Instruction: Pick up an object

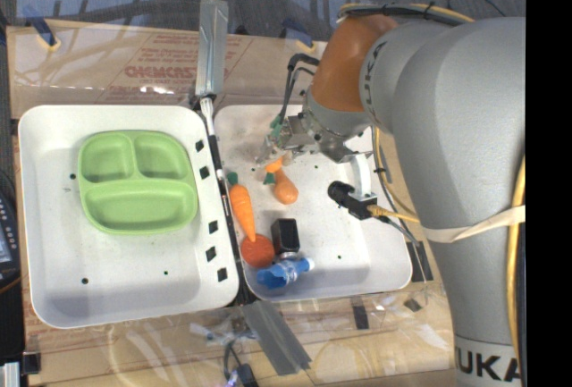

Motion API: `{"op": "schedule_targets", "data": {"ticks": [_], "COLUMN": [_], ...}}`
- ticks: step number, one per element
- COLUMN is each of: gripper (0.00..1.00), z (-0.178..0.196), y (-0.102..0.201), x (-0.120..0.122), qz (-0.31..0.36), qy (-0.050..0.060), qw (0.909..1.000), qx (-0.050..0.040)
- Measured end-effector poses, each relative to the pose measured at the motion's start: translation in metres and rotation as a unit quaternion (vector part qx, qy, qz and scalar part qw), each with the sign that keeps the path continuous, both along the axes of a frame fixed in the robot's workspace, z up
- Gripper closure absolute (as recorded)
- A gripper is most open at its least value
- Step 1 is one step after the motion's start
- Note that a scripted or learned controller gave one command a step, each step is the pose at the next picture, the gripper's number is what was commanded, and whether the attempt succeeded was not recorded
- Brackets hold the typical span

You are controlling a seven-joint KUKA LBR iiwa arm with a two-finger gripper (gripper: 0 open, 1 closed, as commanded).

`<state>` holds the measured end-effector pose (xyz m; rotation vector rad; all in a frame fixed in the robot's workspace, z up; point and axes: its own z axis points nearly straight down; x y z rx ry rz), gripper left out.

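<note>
Right white bin [393,262] | gripper [284,144] low at the far end — fingers' state cannot be told | small orange toy carrot [282,188] lies just near of it, long axis slanting near-right — closest thing to grab.

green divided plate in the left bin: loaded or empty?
Empty. All three compartments of the green plate show bare green; the carrots and other items lie in the right bin.
</note>
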<state>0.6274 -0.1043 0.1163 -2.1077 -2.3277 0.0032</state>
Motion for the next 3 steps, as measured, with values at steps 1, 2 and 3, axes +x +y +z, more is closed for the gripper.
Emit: {"op": "schedule_targets", "data": {"ticks": [1, 2, 3], "gripper": [0.0, 0.0, 1.0], "z": [0.0, -0.022, -0.014], "y": [0.0, 0.004, 0.005], "x": [0.0, -0.035, -0.036], "qz": [0.0, -0.05, -0.048], "qy": [0.0, -0.003, 0.0], "qw": [1.0, 0.9987, 0.9989], "qx": [-0.0001, -0.0011, -0.0006]}}
